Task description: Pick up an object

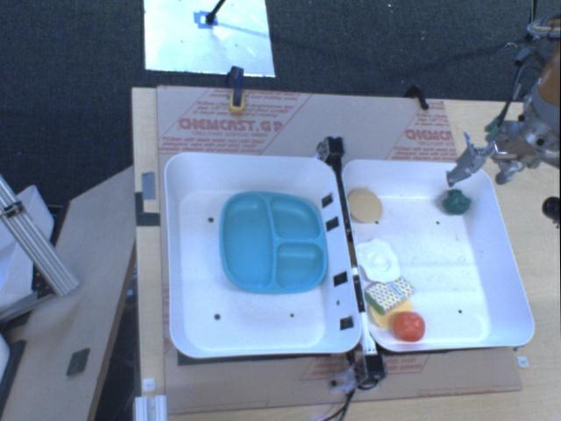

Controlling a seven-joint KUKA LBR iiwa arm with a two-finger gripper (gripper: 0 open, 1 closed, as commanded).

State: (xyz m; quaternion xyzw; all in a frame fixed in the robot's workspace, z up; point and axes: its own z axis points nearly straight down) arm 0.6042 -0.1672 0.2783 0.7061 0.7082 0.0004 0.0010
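The right bin (504, 261) holds several small things. A dark green lump (456, 203) lies near its far right corner. A tan disc (365, 205) sits at the far left, with a white fried-egg shape (379, 258) below it. Closer to the front are a checkered yellow-green block (389, 295) and a red ball (408, 326). My gripper (479, 178) hangs over the bin's far right edge, open, with nothing between its fingers. Its left finger (460, 169) points down just above the green lump, apart from it.
A blue divided plate (273, 241) lies in the left bin (188, 235). A black divider with clips (344, 235) runs between the bins. Cardboard (263, 117) lies under both bins. A metal sheet (209, 24) lies beyond the bench.
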